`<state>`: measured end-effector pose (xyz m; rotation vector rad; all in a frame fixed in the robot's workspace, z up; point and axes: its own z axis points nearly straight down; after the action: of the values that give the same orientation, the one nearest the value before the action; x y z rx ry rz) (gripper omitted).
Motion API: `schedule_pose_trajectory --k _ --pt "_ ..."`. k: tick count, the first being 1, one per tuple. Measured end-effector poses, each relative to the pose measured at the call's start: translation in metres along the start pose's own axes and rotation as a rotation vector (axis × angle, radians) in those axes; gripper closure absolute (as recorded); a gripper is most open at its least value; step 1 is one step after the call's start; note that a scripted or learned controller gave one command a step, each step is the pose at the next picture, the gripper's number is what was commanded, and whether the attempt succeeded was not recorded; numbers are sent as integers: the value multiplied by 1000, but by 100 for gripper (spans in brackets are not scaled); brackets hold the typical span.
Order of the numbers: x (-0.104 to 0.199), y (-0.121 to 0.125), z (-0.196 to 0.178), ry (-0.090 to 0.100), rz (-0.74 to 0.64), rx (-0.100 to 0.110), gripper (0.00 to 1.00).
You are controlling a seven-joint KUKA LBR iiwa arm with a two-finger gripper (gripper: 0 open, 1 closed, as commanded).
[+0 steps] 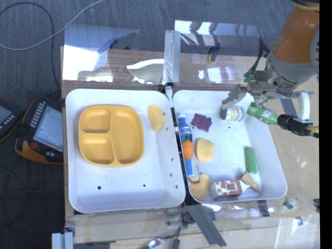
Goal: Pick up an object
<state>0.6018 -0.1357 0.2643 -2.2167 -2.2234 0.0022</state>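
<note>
- Your tool (232, 104) hovered at upper right beside a small white round can (236, 113); its grip state I couldn't tell.
- You risked nudging that can aside.

White left bin (72, 191) with yellow divided plate (111, 134), white right bin (270, 154) with purple piece (202, 121), green stick (250, 159), green bottle (262, 114), blue and orange tube (186, 145), red-and-white carton (227, 189), grey arm (298, 40) with orange band.
</note>
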Motion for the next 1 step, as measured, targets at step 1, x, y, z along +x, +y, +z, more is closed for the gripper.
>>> schedule_pose_trajectory --k 1 --pt "-42 42 120 -3 -10 2 0"
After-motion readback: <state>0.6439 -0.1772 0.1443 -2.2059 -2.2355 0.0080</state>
